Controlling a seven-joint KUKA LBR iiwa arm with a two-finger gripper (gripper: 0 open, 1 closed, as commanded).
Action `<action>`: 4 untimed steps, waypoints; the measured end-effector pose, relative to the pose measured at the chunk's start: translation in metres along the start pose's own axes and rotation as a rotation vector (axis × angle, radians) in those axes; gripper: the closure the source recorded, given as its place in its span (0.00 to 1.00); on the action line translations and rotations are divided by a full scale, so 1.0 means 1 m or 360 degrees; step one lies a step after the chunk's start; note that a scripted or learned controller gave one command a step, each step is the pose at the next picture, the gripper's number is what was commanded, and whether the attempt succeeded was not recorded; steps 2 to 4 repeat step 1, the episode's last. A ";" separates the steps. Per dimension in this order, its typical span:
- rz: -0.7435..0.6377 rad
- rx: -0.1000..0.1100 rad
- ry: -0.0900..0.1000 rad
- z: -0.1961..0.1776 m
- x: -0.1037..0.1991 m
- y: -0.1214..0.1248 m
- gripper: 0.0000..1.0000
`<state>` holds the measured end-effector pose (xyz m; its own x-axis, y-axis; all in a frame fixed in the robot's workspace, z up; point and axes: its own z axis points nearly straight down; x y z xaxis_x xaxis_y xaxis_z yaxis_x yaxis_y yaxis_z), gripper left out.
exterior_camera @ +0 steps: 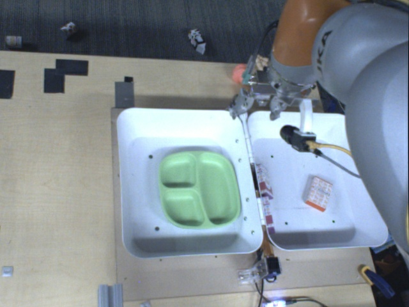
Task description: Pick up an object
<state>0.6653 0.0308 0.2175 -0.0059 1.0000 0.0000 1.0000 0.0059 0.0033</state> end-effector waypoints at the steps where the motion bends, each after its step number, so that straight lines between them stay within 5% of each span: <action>1: 0.0000 0.0000 0.0000 0.000 0.000 0.000 0.00; 4: 0.0000 0.0000 0.0000 0.000 0.000 0.000 0.00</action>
